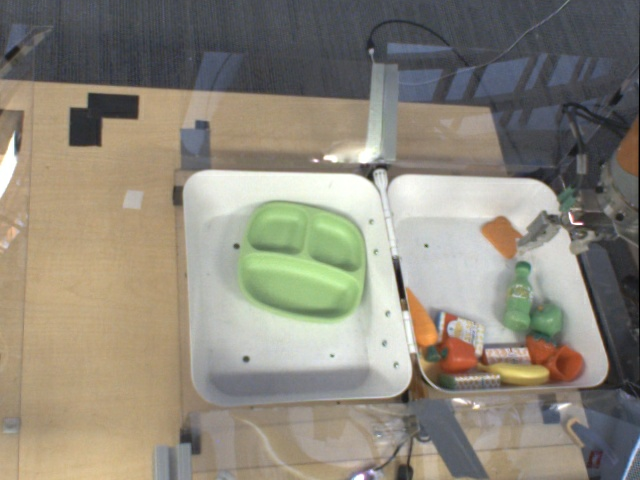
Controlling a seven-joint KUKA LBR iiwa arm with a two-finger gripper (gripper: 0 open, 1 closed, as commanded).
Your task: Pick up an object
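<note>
The hand (pixel 541 234) hangs over the upper right of the right bin (pixel 450 203), its fingers apart and grasping nothing, just beside an orange wedge (pixel 499 236). That wedge lies alone on bare floor, apart from the green bottle (pixel 518 296) and the toys heaped at the near wall, so it seems the cleanest pick: centre over it, then descend straight.

Single fixed view, mounted high above tabletop (pixel 90 298), angled downward; both bins (pixel 200 268) mid-frame at medium range, floor strip along top, arm (pixel 615 183) entering right.
</note>
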